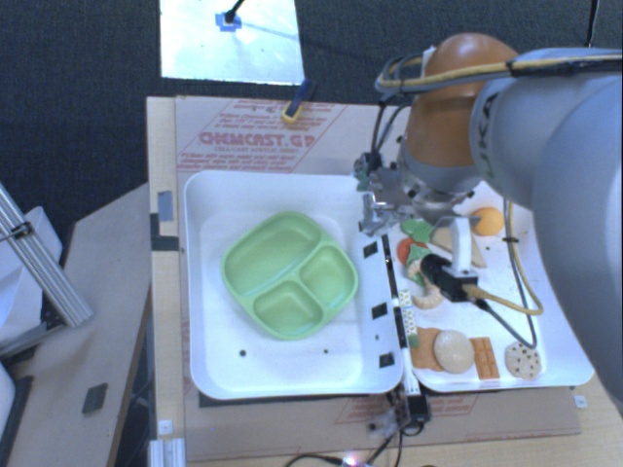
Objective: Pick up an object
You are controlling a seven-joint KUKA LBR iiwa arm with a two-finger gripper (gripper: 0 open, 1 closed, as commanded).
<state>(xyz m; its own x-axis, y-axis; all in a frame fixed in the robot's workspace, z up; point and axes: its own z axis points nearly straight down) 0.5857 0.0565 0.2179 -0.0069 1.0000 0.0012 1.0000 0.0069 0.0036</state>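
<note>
Camera view. Found the claw [380, 214] low at the far-left corner of the right bin [560, 353], close to the wall shared with the left bin [209, 358]. Could not tell how wide it stood or whether it had hold of anything; hidden under the wrist. Judged the likeliest target to be the red-and-green piece [410, 250], just beside the claw on the near side. To do the pick well: needed to centre over that one piece, stay off the bin wall, drop straight, close, lift slowly. Judged snagging neighbours the main risk, pieces being packed close there. Counted in the right bin also an orange ball [490, 222], a pale wedge [459, 246], a round bun [453, 350], a wafer [484, 357] and a chip cookie [523, 361]. Saw in the left bin just a green divided tray [290, 275], compartments bare. Saw both bins sitting on the counter [107, 261].
</note>
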